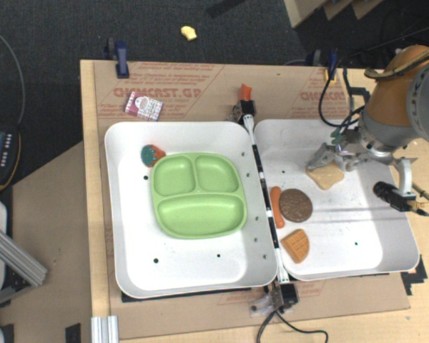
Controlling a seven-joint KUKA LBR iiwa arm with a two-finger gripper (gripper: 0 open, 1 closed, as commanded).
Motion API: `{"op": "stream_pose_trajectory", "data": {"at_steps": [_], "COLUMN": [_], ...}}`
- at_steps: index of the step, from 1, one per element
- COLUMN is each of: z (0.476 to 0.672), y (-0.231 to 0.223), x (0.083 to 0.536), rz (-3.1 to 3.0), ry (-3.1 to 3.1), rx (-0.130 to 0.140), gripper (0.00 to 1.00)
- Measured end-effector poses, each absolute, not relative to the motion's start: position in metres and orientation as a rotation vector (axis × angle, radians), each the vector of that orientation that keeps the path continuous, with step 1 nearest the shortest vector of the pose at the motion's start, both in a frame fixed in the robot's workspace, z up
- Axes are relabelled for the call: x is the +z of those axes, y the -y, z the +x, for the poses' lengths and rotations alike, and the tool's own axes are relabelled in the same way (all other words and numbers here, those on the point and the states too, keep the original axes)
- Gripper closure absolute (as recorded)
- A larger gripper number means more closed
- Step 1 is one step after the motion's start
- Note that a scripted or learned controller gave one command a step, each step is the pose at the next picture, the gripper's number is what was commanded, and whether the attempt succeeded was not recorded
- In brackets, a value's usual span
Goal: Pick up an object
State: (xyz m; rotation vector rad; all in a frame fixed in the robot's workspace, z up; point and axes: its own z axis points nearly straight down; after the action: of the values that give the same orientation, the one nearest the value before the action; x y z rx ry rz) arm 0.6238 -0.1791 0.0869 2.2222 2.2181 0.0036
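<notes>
In the right bin [372,249] lie a tan bread-like piece [327,176], a round brown cookie [295,204], an orange stick [276,206] and an orange waffle-like cracker [296,244]. My gripper [336,157] is low in the upper part of this bin, directly over the far edge of the tan piece and seemingly touching it. The grey wrist hides how it meets the piece. The arm with its orange band [395,91] comes in from the right.
The left bin [129,249] holds a green divided plate [198,194] and a small red-and-green object [153,154]. A pink packet [144,106] lies on the cardboard behind it. Clamps [244,98] sit along the bins' shared rim. A black part [393,195] juts near the right bin's edge.
</notes>
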Motion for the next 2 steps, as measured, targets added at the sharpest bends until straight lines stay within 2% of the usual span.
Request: {"op": "stream_pose_trajectory", "data": {"at_steps": [1, 2], "z": [0.614, 0.668], "y": [0.164, 0.225], "x": [0.087, 0.114], "rz": [2.218, 2.224], "ry": [-2.218, -2.223], "rx": [0.003, 0.005], "gripper": [0.0, 0.0]}}
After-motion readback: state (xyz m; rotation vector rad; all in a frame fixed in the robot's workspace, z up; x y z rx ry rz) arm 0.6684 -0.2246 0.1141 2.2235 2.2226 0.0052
